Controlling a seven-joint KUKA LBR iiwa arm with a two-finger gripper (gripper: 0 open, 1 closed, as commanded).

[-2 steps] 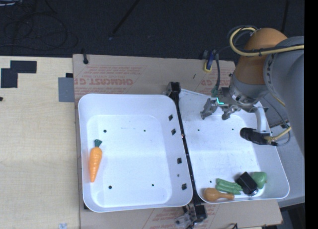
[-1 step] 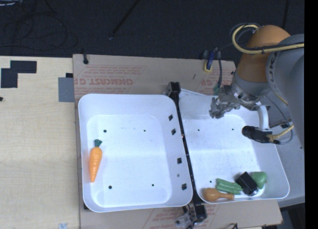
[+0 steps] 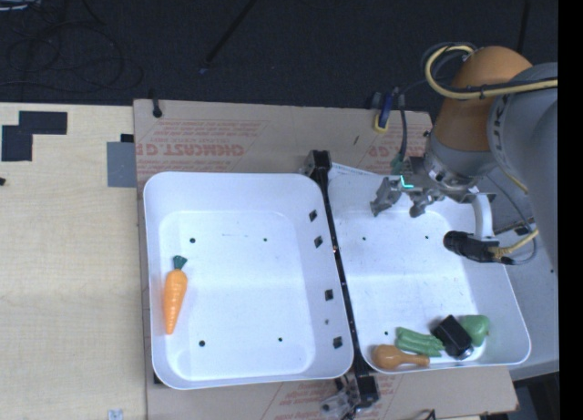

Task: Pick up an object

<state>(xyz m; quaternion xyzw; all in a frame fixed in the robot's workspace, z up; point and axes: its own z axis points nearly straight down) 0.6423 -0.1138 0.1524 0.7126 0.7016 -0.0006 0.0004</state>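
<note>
End effector (image 3: pixel 402 197) fingers spread, nothing held, over right bin (image 3: pixel 510 304), carrot (image 3: pixel 174 292) in left bin (image 3: pixel 150 227).

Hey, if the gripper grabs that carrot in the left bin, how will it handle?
The carrot looks like moulded plastic, so probably stiff and light. Its tapered, rounded body may roll or slip from a pinch. It lies alone, so nothing should crowd the grasp.

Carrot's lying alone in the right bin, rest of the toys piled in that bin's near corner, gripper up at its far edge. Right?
Not quite: the carrot lies alone in the left bin, not the right one. The camera view shows it by that bin's left wall. The rest holds: the other toys sit in the right bin's near corner, and the gripper is at its far edge.
</note>
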